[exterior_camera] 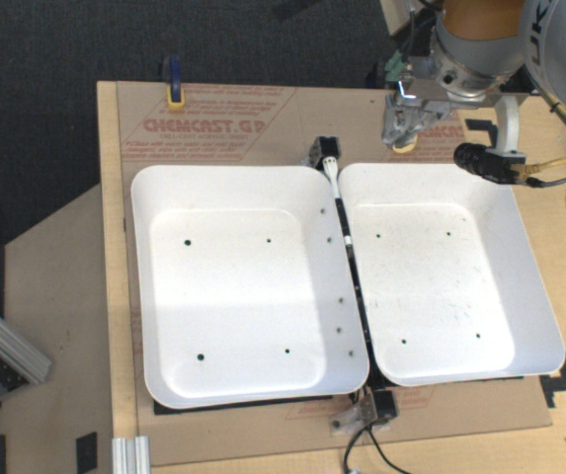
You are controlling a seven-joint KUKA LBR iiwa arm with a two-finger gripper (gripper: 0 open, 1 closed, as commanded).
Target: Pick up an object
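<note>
While arm point(500, 18) hangs beyond right bin point(520, 265) far rim, fingers point(402, 134) pinch small tan object point(404, 145).

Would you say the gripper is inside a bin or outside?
Outside: the gripper sits beyond the right bin's far rim, over the bench board.

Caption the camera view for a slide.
Gripper raised beyond the right bin's far rim, a small tan object between its fingers.

You're looking at a robotics lab: 2 white bins point(233, 181) clamped on a cardboard-covered bench point(223, 117), cables trailing.
</note>
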